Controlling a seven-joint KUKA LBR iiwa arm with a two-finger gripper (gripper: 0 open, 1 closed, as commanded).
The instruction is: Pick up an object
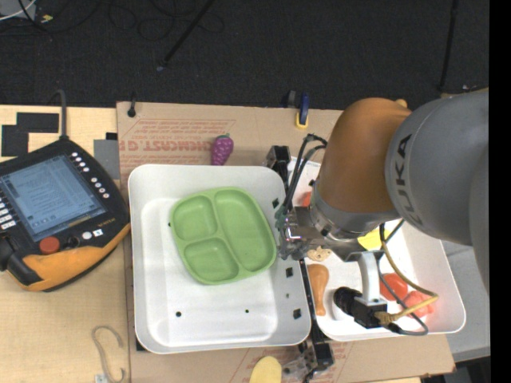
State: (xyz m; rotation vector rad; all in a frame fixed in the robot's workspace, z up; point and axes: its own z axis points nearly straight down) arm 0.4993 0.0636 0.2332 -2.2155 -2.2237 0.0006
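Nearest me, a yellow lump [266, 369] sits on the counter [72, 325] outside the bins. The frame's lower edge cuts it off, so I cannot name it. In the right bin [449, 324] lie my likeliest pickings. A tan drumstick-shaped piece [318, 284] lies close to the wall between the bins, and a red-orange piece [402, 294] is partly covered by my own fittings. My hand [295, 242] hangs over that dividing wall, just beyond the tan piece. My arm [431, 174] covers most of it, so I cannot tell whether it is released or clenched, and I claim no hold. I judge the risk is coming down on the bin walls instead of the piece, or nudging the green divided plate [223, 234] in the left bin [207, 317]. Something yellow [371, 239] peeps out under my arm, and I cannot make out what it is. Farthest off, a purple thing [222, 148] lies beyond the bins.
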